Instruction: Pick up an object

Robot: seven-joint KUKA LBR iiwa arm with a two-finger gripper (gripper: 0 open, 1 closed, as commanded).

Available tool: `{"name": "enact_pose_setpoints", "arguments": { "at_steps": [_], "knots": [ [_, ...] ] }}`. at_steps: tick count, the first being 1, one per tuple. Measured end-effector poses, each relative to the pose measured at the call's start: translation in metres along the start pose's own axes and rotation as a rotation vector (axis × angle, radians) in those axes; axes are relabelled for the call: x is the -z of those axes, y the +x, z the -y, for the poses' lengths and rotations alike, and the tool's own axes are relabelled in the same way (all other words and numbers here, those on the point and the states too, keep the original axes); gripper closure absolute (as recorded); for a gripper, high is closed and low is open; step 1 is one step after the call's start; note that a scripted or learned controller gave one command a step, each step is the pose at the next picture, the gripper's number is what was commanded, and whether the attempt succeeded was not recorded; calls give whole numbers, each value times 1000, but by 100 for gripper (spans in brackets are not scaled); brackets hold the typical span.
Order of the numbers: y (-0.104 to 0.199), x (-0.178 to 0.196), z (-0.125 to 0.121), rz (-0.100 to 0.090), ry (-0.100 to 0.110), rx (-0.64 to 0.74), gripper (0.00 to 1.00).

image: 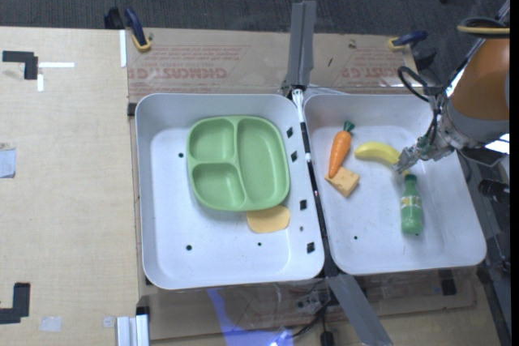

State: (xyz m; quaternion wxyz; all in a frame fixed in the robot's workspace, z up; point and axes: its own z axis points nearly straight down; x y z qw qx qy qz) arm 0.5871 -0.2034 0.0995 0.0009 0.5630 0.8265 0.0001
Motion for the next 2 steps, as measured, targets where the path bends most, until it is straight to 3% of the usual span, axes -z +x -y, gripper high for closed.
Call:
{"name": "enact_pose_setpoints", "arguments": {
  "at_steps": [1, 2],
  "knots": [
    [23, -8, -87, -2, 3, 38, 100],
    [90, 91, -113, 0, 2, -35, 100]
  ]
}}
